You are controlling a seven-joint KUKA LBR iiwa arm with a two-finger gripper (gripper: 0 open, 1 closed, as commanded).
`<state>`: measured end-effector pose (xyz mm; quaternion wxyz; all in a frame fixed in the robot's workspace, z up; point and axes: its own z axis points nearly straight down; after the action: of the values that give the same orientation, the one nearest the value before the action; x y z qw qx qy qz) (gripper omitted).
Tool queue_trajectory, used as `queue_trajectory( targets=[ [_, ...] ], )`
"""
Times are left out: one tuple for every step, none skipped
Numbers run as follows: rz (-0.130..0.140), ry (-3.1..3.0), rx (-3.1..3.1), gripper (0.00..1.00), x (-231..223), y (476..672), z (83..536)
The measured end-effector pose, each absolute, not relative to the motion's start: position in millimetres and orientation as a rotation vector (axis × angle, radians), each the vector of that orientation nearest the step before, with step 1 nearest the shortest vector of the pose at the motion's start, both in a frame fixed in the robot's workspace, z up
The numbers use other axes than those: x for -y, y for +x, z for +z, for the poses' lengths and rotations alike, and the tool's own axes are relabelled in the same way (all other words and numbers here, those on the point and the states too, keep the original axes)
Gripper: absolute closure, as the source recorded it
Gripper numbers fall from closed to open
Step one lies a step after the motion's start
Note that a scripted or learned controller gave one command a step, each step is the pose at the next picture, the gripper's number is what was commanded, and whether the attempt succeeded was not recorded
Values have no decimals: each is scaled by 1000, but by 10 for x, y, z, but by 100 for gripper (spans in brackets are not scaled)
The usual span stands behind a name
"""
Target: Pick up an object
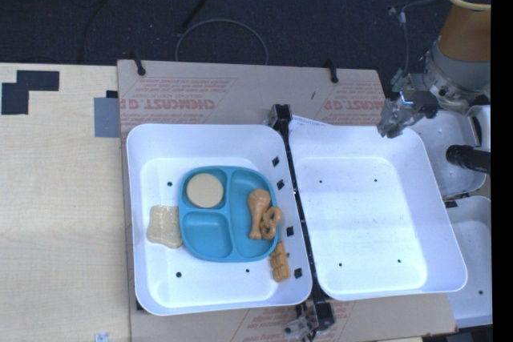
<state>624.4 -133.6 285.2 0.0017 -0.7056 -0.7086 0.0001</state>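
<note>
View from above the bench. Two shallow white bins sit side by side on a cardboard sheet [240,92] printed with red lettering. The arm [465,28] enters at the upper right, its orange band above a grey wrist. The gripper [394,122] hangs at the far right corner of the right bin [377,284], over the bin's rim. It appears small and partly blurred here, so whether it is parted or closed cannot be told; nothing is visibly held.

All loose objects lie well apart from the gripper, across the central divider, in the left bin [152,148]. A blue divided tray [212,240] rests on that bin's floor. In the tray's upper-left compartment lies a round pale disc [204,190], flat. In the tray's right compartment lies a tan bone-shaped piece [259,211], its length running roughly toward the near edge, touching a small tan pretzel-like piece [272,222] just beside it. The tray's lower compartment holds nothing that can be made out.

Outside the tray, a pale bread-like slice [164,226] lies on the bin floor, touching the tray's left rim; this is the object farthest from the gripper. A small tan ridged piece [279,262] lies on the bin floor just off the tray's lower right corner, near the divider; of the objects, those at the tray's right side lie nearest the gripper.

Beyond the bench, dark carpet carries looped black cables [220,36].
</note>
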Motion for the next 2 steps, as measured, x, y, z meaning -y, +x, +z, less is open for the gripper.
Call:
queue_trajectory(
  targets=[
    [3,-2213,2223,100,835,6212,2668],
    [2,-2214,2223,100,313,6129,2696]
  ],
)
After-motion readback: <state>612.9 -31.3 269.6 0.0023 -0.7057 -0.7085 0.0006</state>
